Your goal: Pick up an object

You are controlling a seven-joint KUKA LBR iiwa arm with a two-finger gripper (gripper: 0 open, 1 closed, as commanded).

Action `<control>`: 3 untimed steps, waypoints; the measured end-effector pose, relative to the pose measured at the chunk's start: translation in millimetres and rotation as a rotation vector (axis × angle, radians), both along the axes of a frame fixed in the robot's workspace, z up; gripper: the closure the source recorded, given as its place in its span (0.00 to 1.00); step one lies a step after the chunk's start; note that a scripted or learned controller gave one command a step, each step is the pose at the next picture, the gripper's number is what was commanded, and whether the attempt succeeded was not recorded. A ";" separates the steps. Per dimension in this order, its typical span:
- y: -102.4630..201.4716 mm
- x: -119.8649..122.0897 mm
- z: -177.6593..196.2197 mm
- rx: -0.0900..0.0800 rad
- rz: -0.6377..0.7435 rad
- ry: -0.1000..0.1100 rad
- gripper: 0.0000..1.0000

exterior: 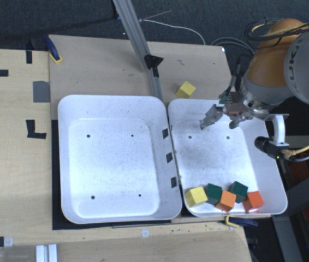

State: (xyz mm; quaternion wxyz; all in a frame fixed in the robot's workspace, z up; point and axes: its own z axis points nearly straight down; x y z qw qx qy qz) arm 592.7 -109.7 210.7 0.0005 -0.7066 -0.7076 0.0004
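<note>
The bench (pixel 105 70) is carrying two white bins side by side. The left bin (pixel 113 157) is lying beside the right bin (pixel 225 157), their rims touching along the middle.

The arm (pixel 277 64) is reaching in from the right, its orange band sitting above the wrist, and it is hanging over the far part of the right bin. The claw (pixel 220 120) is pointing down and toward the left, with its two fingers standing apart and nothing between them.

The blocks are lying well apart from the claw, clustered along the near wall of the right bin. From left to right: a yellow block (pixel 196 195), a green block (pixel 213 191), an orange block (pixel 227 200), a second green block (pixel 238 190) and a red block (pixel 253 200). They are sitting close together, several touching their neighbours. The bin floor between the claw and this cluster is lying open.

A loose yellow block (pixel 186 89) is resting on the bench just beyond the far rim of the right bin, near a grey post (pixel 135 31) that is slanting across the bench.
</note>
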 end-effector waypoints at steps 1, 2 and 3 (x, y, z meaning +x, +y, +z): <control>-26.4 40.6 -27.3 -0.001 -0.001 -0.001 0.00; -30.7 61.9 3.1 -0.001 0.002 -0.004 0.00; -31.1 60.6 1.3 -0.002 0.001 0.000 0.00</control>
